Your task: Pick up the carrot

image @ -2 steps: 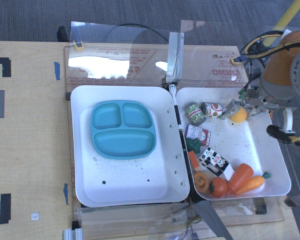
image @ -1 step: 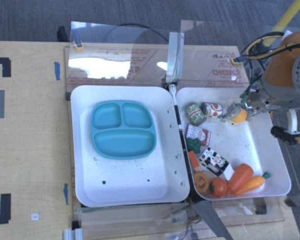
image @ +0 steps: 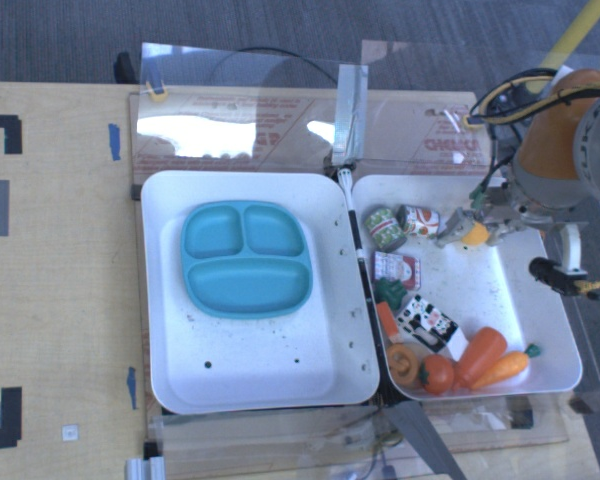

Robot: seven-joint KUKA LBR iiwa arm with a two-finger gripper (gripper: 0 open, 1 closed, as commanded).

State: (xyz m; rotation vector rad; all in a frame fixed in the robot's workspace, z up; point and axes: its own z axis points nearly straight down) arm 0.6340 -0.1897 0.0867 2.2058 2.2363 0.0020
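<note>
My gripper [image: 467,230] hangs at about one o'clock in the right bin [image: 555,313], I cannot tell how it stands, and the carrot [image: 500,370] lies well apart at five o'clock beside a tomato [image: 437,374].

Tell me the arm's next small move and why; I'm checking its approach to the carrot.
Probably travel toward the near end of the right white bin. The two-finger gripper hovers at the far end near a small yellow piece, while the orange carrot with a green tip lies by the near rim, untouched.
</note>
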